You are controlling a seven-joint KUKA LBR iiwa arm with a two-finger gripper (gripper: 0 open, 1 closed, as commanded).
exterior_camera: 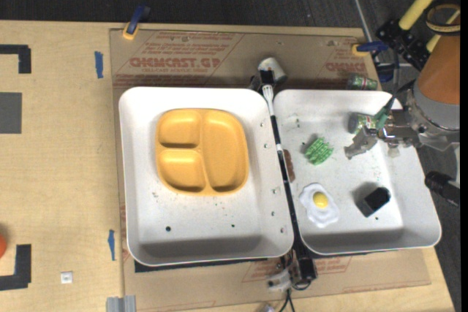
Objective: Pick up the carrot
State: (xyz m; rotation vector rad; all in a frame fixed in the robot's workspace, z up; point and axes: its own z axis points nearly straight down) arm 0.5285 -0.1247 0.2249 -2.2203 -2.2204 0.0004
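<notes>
My gripper (360,137) hangs over the upper right part of the right bin (409,230), on the grey arm that comes in from the right. A green leafy toy (319,150) lies just left of it. Below it, a black block (374,200) rests near the bin's lower right. I can make out no orange carrot shape in either bin from this angle.
A fried-egg toy (319,202) lies at the right bin's lower left. A yellow divided plate (202,150) sits in the left bin (139,223). A small brown piece (289,167) lies by the rim between the bins. An orange object (2,246) shows at the far left edge.
</notes>
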